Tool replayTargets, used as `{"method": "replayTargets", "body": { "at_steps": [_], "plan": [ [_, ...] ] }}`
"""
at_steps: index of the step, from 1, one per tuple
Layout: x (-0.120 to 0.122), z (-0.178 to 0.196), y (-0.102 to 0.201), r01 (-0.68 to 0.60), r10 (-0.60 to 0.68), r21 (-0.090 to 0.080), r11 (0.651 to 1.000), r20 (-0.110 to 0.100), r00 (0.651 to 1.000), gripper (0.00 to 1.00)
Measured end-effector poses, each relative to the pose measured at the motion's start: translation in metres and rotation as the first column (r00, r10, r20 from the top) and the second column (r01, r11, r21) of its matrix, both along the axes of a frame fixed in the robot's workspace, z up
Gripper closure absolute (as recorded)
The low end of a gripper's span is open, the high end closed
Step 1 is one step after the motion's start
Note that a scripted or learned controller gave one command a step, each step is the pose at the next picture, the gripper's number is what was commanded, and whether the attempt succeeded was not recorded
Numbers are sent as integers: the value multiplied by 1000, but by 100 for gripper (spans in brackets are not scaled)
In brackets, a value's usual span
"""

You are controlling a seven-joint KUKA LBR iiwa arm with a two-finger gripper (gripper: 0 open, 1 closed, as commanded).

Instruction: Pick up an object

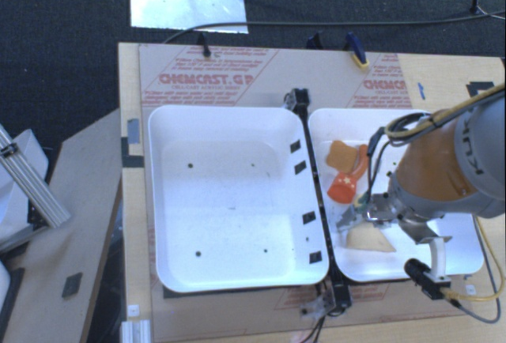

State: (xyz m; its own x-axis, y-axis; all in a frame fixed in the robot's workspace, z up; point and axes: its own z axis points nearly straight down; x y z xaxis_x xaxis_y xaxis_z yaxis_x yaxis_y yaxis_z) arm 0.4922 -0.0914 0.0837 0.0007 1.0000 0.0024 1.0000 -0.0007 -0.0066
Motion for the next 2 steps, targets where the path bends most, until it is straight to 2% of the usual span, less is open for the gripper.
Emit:
{"method": "replayTargets", "body": {
  "at_steps": [1, 2],
  "plan": [
    [60, 1, -3, -6, 6, -3, 1000, 12, 1000, 0],
    [59, 12, -4, -5, 5, -2, 1000, 10, 1000, 100]
  ]
}}
